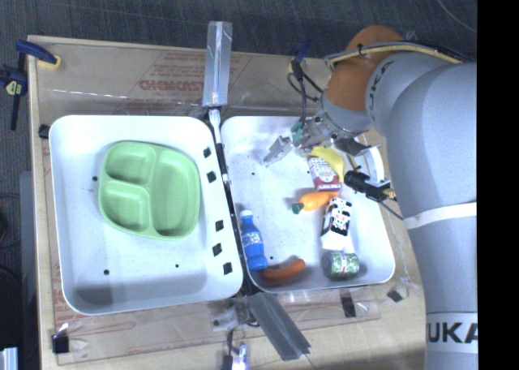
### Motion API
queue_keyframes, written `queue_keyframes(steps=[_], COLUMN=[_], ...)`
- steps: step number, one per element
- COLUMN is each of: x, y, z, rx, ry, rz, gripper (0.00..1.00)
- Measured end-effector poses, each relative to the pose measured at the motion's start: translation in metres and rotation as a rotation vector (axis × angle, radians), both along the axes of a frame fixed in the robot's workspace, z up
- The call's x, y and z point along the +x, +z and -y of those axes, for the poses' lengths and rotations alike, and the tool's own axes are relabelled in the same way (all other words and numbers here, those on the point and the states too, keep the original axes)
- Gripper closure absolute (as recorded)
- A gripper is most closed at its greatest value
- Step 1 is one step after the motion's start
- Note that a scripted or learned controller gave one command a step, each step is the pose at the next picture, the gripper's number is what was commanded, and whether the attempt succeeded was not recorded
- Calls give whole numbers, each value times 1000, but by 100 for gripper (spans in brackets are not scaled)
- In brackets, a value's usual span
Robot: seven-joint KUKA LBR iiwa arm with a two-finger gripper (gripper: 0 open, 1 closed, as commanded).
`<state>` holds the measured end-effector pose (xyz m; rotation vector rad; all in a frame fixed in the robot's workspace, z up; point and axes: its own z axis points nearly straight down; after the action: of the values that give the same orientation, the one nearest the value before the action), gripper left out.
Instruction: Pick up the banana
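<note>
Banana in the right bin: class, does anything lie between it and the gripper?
Nothing visible does. The gripper hangs just left of the banana over bare bin floor. A ketchup packet overlaps the banana's lower side, away from the gripper.

A single fixed camera hangs above the counter (122,68) and looks down on it at a slant, far enough back to take in both white bins whole. The left bin (65,222) lies left of the central divider (220,198), the right bin (268,129) just beyond it. Dark floor fills the strip above the counter's far edge. The arm (430,149) enters from the right of the divider, large in the view because it stands nearer the lens than the bins, and hides the right bin's outer rim.
</note>
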<state>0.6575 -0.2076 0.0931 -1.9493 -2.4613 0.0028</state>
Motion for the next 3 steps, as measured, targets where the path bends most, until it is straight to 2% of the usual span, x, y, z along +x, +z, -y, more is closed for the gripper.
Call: queue_keyframes(steps=[1,3], x=[1,-4], y=[56,124], z=[1,3], rx=[-2,-1], ry=[429,473], rz=[5,4], gripper=[0,0])
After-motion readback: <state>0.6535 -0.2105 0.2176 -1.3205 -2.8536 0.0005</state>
